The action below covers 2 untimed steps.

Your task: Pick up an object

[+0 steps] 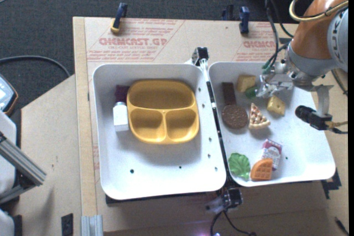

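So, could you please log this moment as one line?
gripper: low in right bin | beside: cheese wedge, pizza slice | grasp: unclear

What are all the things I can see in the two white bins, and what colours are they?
Left bin: 1, white, left half of the bench.
Divided tray: 1, yellow, three sections, middle of the left bin.
Small bottle: 1, white, just left of the tray.
Dark block: 1, maroon, behind the bottle.
Right bin: 1, white, right half of the bench.
Chocolate bar: 1, brown, far left part of the right bin.
Cookie: 1, brown, round, below the bar.
Pizza slice: 1, right of the cookie.
Cheese pieces: 2, yellow, near the claw.
Leaf: 1, green, near edge.
Waffle: 1, orange, beside the leaf.
Packet: 1, pink-white, above the waffle.
Arm: 1, grey and orange, from the right.
Claw: 1, over the right bin's far part.
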Motion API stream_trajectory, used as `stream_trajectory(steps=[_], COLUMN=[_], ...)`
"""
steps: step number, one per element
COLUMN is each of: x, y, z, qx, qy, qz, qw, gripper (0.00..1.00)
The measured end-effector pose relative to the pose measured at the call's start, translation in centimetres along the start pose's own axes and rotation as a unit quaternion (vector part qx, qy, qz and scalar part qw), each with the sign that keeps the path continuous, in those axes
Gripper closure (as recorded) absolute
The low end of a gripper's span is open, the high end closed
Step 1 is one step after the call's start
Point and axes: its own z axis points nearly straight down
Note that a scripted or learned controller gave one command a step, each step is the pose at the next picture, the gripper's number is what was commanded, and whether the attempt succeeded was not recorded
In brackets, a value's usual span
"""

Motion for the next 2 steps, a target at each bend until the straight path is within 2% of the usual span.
stream_trajectory(steps=[1,2], x=[-0.7,-0.8], y=[0.0,0.1], z=[-4.6,-7.2], qx=[0.000,0.001], qy=[0.000,0.000], qz=[0.000,0.000], qw=[1.0000,1.0000], gripper=[1.00,1.00])
